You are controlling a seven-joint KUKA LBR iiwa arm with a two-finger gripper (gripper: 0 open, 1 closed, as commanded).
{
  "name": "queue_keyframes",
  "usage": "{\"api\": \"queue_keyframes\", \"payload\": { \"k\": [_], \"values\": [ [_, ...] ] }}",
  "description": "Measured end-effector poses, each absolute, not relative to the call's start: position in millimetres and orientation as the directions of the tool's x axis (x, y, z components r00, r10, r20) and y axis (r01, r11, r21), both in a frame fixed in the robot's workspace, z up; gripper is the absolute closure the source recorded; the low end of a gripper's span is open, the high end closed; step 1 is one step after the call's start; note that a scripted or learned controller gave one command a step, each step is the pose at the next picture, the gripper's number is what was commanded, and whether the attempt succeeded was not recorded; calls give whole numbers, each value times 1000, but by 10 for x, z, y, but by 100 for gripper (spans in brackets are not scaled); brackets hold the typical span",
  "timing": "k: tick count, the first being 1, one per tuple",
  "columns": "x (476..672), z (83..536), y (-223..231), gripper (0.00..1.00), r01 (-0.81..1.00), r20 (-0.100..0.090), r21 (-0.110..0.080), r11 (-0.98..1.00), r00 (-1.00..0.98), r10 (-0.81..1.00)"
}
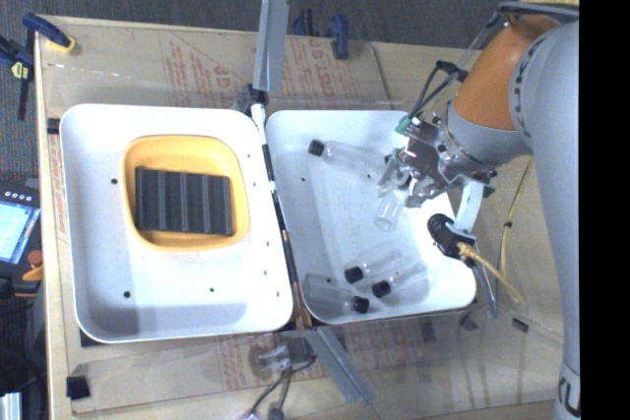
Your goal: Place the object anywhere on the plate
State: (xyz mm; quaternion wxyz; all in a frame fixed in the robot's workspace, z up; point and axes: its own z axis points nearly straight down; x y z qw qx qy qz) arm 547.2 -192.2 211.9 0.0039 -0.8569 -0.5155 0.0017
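A yellow plate [183, 150] with a dark ridged centre lies in the left white bin [89, 211]. Several clear vials with black caps lie in the right white bin [325, 221]: one near the back [335, 152] and a cluster at the front [379, 278]. Another clear vial [387, 210] sits just below my gripper [406, 180], which hangs over the right bin's back right part. I cannot make out whether that vial is held or merely under the gripper.
A grey metal bar [271, 39] stands at the back, over the gap between the bins. Blue clamps [338, 34] grip the bench's far edge. A screen device [15, 229] sits off the bench's left edge. A yellow cable [492, 272] trails by the right bin's corner.
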Motion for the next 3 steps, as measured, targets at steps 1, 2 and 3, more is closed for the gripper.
{"api": "queue_keyframes", "payload": {
  "k": [1,2,3],
  "values": [
    [5821,2174,-1451,100,963,0,-1,-269,269,963],
    [6150,2042,-860,100,999,0,-1,-38,38,999],
    [6116,2254,-171,100,992,-1,-1,125,-125,992]
  ]
}}
